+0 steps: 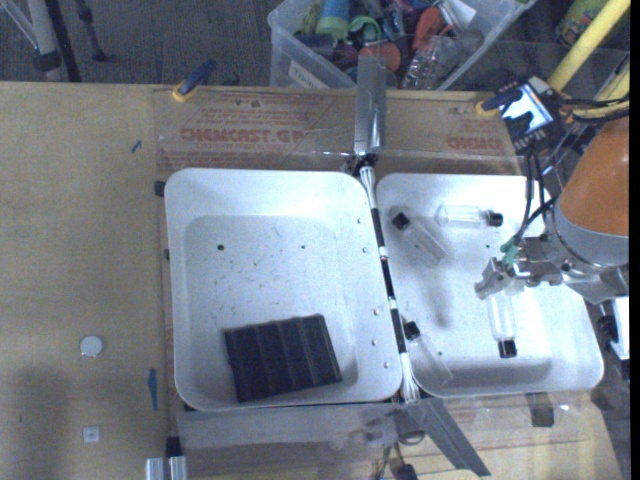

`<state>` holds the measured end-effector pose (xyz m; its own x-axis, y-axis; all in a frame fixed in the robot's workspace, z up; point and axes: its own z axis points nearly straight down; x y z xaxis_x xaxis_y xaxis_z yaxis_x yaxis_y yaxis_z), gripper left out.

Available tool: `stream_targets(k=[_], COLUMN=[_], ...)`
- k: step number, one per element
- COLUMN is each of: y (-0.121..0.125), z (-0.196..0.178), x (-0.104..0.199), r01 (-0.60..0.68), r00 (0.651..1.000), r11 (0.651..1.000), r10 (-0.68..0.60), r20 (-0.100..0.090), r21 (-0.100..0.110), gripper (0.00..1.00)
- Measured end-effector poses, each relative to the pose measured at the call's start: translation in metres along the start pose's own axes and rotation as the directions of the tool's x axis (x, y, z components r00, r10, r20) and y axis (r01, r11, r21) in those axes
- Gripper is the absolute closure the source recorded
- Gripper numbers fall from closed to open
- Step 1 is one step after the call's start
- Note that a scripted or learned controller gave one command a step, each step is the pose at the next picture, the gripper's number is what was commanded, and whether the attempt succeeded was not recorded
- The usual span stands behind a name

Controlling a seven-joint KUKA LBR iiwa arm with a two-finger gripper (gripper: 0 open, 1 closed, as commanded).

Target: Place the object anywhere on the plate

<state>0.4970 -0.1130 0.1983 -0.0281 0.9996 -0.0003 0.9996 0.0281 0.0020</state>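
We saw robotics lab: wooden bench carried two white bins, cables ran at right, clear tub of mixed objects stood on floor at top.

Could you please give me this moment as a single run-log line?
gripper: over right bin, grasp unclear | plate: dark, left bin, bare | clear tubes: one far side, one under gripper | placement: not done

Two white bins, one bearing a black ridged plate, and clear black-capped tubes.
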Motion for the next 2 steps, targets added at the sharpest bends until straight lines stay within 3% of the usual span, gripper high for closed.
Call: stream_targets(k=[1,2], y=[0.08,0.099], z=[0.014,0.014], x=[0.068,0.139], r01=[-0.197,-0.108], r00=[0.98,0.994], r11=[0.98,0.994], r10=[0.197,0.108], r20=[0.001,0.001], r21=[0.003,0.002], gripper=[1.0,1.0])
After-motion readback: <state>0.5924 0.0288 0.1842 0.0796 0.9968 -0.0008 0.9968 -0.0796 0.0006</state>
